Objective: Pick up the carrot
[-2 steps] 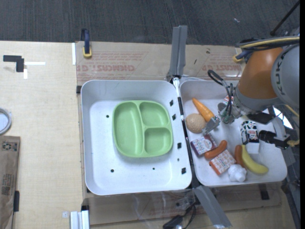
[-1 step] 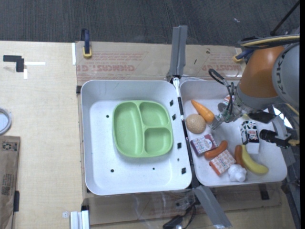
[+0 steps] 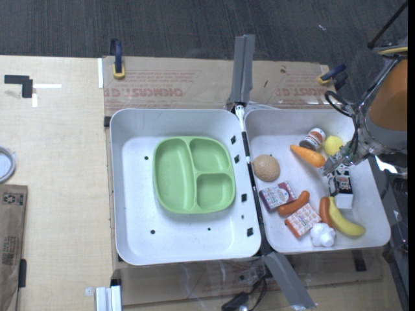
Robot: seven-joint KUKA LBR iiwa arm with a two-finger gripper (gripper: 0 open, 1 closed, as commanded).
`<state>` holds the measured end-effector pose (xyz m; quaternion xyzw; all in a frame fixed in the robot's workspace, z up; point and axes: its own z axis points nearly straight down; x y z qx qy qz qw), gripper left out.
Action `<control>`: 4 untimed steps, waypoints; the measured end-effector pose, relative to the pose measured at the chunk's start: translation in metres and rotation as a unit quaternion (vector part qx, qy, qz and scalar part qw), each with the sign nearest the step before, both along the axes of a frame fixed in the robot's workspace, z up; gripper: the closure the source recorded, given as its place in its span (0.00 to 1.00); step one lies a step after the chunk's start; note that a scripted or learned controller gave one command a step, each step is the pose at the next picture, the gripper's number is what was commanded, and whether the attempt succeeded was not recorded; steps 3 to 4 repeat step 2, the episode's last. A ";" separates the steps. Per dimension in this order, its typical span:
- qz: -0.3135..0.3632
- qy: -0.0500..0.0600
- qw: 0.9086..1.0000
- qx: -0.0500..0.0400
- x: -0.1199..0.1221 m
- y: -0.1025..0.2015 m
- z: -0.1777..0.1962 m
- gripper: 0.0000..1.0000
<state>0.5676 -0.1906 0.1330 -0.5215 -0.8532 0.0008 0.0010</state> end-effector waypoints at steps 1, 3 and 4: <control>0.086 0.000 0.996 0.001 0.052 0.039 -0.045 1.00; -0.118 0.001 0.993 -0.001 0.030 0.085 0.068 1.00; -0.118 0.001 0.993 -0.001 0.030 0.085 0.068 1.00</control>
